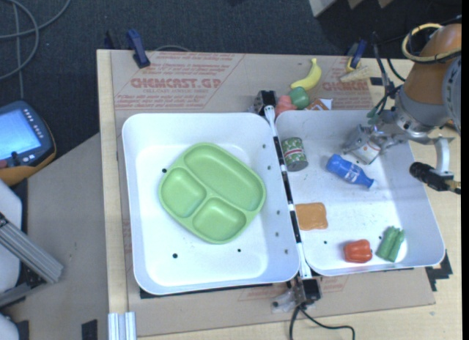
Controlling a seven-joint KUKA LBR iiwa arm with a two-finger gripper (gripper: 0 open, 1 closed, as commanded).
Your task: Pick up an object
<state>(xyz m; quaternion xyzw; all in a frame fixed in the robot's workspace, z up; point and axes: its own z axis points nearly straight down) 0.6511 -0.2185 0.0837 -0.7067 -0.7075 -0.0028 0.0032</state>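
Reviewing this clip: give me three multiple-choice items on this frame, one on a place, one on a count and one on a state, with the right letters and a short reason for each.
1. Where does the green divided plate lie?
A. In the left bin
B. In the right bin
C. On the bare bench outside the bins

2. How many compartments does the green divided plate have?
A. Two
B. Three
C. Five

3. How does the blue bottle rest in the right bin?
A. Standing upright
B. Lying on its side
C. Balanced on top of the can

Answers:
1. A, the plate sits on the floor of the left bin.
2. B, one large section and two smaller ones show.
3. B, its length runs along the bin floor, just below the gripper and apart from the can.
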